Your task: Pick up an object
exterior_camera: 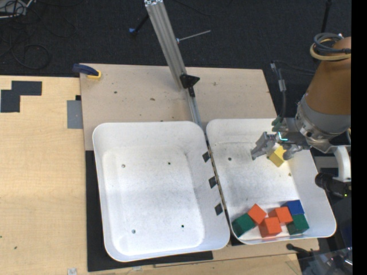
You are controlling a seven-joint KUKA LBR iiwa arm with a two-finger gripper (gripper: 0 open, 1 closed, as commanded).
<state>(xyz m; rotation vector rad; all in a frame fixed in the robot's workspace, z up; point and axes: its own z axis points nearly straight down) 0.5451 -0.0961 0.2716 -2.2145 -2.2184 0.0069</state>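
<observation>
Blocks (pixel 274 217) crowd the right bin's (pixel 243 179) lower right corner; its middle and upper left floor lie open. A slanted metal rail (pixel 170 44) rises above the bins' divide.

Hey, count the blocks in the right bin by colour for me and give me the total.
Orange blocks: 3
Green blocks: 2
Blue blocks: 1
Yellow blocks: 1, between the tool's fingers
Total: 7
</observation>
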